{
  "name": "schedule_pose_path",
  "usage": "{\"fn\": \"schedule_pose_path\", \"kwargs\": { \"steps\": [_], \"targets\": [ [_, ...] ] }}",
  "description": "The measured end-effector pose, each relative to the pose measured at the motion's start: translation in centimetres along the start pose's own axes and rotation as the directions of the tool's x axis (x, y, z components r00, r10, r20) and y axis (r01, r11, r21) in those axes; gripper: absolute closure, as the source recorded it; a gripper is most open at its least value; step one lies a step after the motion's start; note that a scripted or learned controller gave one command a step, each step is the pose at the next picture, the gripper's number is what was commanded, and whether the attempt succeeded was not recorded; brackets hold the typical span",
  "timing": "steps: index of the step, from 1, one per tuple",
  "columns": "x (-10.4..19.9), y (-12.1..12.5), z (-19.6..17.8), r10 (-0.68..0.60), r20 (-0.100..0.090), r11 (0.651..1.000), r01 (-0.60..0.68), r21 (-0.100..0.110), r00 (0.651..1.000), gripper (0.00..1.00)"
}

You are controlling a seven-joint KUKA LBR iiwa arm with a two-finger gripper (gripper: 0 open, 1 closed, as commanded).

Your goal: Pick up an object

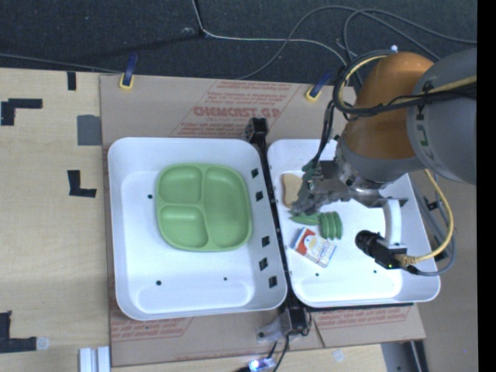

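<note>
Arm: your grey arm (434, 122) with its orange band (387, 91) comes in from 3 o'clock and bends down over the right bin (349, 291).
Jaws: they sit low over the 9 o'clock side of the right bin, close to that bin's inner wall. You cannot tell whether they are spread or pressed together, and you cannot tell whether they touch anything below them.
Tan piece (289, 186): it lies in the right bin at 9 o'clock from the jaws, just beside them and partly covered by them.
Green ridged piece (328, 224): it lies on the floor of the right bin at 5 o'clock from the jaws, just beside them.
Red-and-white packet (313, 247): it lies flat and tilted at 6 o'clock from the green ridged piece, touching it or nearly so.
Left bin (128, 239): it holds a green divided plate (204, 206), which lies flat near the middle, well apart from the jaws.
Bins: you see them side by side, joined by a black strip (267, 208) along the seam.
Cardboard sheet (232, 107): it lies under both bins, held by a yellow clamp (126, 80) at 11 o'clock and another (314, 93) at 1 o'clock.
Worktop (46, 231): pale wood with black tape marks shows at 9 o'clock from the left bin.
</note>
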State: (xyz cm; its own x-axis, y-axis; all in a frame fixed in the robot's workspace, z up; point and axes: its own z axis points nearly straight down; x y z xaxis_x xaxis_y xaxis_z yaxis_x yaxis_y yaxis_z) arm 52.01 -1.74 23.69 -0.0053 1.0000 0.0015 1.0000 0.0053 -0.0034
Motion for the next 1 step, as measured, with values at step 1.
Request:
{"fn": "schedule_pose_path", "kwargs": {
  "steps": [1],
  "targets": [
    [6.31, -0.08, 1.03, -0.002, 0.0, 1.0, 0.002, 0.001, 1.0, 1.0]
  ]
}}
